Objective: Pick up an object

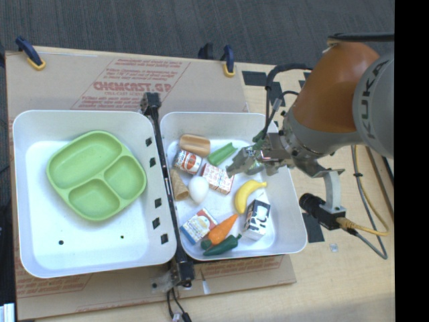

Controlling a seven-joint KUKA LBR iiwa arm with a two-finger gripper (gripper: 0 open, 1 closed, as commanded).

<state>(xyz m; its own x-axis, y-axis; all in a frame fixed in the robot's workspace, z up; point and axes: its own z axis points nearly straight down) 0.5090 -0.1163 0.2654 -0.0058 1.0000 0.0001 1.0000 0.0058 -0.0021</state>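
— One pincer (244, 161), hanging over the right bin (289, 240) near its upper right part. Can you read its state?
— Not really. The metal tip is small and blurred, so I cannot tell how far it stands apart or whether it has hold of anything.
— What lies closest to it?
— A green pepper (221, 153) just to its left, and a banana (247, 193) just below. Left of the pepper is a bread roll (194, 143) with a small red can (188, 162) under it.
— And further out?
— A white egg (198, 190), a red-and-white packet (217, 178), a milk carton (257, 218), a carrot (223, 230) and a small box (196, 225), all in that same bin.
— The other bin?
— The left bin (33, 247) holds a green divided plate (96, 174). Both bins sit on cardboard on the worktop (348, 280).
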